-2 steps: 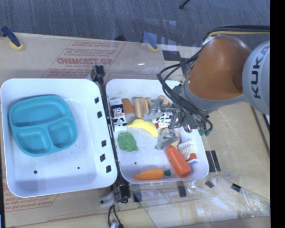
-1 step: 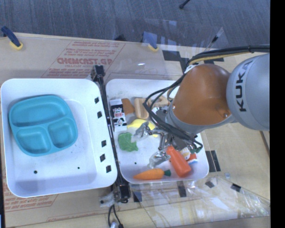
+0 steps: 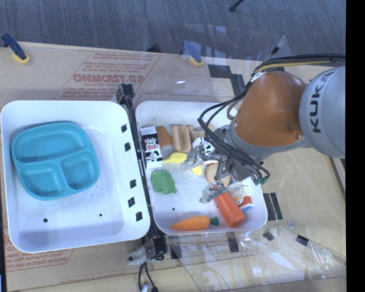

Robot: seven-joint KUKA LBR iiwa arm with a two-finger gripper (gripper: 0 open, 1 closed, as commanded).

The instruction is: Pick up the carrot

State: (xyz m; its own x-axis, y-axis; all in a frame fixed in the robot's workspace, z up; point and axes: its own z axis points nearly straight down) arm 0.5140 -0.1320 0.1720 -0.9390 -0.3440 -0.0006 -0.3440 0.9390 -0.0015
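Camera view looks down on the table (image 3: pixel 61 72), which carries two shallow white bins side by side so that things can be sorted between them. Taking the right bin (image 3: pixel 170 111) as the landmark, the left bin (image 3: pixel 67 233) sits touching its left wall, and a blue divided plate (image 3: pixel 53 158) lies flat in that bin's upper half, well apart from the toys. The grey and orange arm (image 3: pixel 274 111) leans in over the right bin's right side, likely to bring the hand (image 3: pixel 214 174) above the toys. The hand hovers near the bin's middle, over a jumble of small toys; whether it is wide or narrow I cannot tell, since cables and clutter hide it. An orange bottle (image 3: pixel 230 209) lies just beside the hand, toward the bin's lower right. The carrot (image 3: pixel 193 223) lies flat along the bin's bottom wall, apart from the hand, not held. A green leafy toy (image 3: pixel 163 182) rests at the bin's left side.
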